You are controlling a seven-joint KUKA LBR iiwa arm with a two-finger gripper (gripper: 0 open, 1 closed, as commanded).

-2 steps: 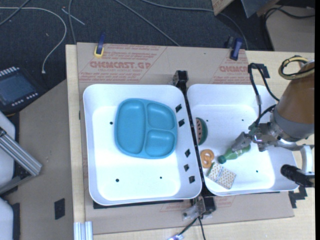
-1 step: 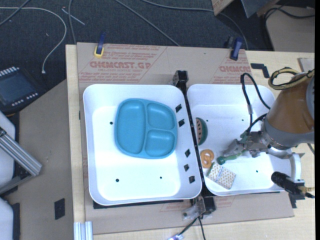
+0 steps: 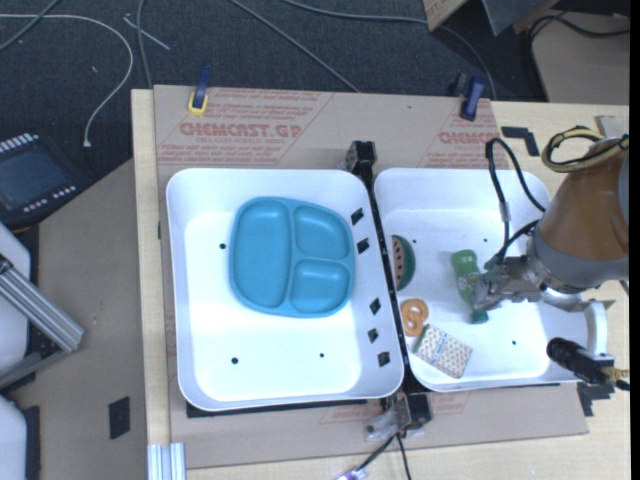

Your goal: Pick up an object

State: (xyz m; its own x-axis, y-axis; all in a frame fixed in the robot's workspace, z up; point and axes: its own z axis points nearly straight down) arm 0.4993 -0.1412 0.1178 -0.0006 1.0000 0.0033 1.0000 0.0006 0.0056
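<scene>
We see a green object [image 3: 465, 276] in the right bin [image 3: 520, 203], its long axis running roughly up and down the view, glossy like plastic. The gripper [image 3: 488, 294] sits right at its lower end; how far it is open, we cannot tell. Nearby lie a pretzel-shaped piece [image 3: 414, 315], a speckled packet [image 3: 442, 351] and a watermelon slice [image 3: 402, 261]. The left bin [image 3: 200, 368] holds a blue divided plate [image 3: 291, 256].

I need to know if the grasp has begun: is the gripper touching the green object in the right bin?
Cannot tell. In the camera view the gripper overlaps the green object, but the slanted look shows neither contact nor gap plainly.
</scene>
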